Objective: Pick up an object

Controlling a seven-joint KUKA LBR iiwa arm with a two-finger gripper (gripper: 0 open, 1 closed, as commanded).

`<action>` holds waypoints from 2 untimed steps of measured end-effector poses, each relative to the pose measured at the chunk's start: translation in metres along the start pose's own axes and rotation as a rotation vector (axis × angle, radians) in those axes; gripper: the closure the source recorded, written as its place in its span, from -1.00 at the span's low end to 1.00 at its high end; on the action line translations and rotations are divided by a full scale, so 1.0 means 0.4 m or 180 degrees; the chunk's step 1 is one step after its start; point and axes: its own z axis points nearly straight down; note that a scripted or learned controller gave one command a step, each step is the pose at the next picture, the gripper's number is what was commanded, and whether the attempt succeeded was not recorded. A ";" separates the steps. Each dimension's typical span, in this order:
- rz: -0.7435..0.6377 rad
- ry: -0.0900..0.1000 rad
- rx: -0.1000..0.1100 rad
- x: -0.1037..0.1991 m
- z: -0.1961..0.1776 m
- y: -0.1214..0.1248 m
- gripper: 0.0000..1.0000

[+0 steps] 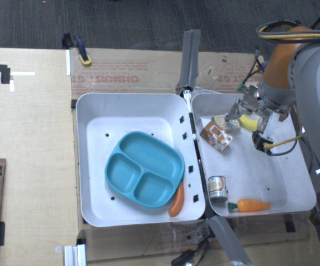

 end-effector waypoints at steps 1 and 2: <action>0.0290 0.0013 -0.0016 -0.024 0.032 0.074 -1.00; 0.0273 0.0013 -0.0026 -0.020 0.005 0.077 1.00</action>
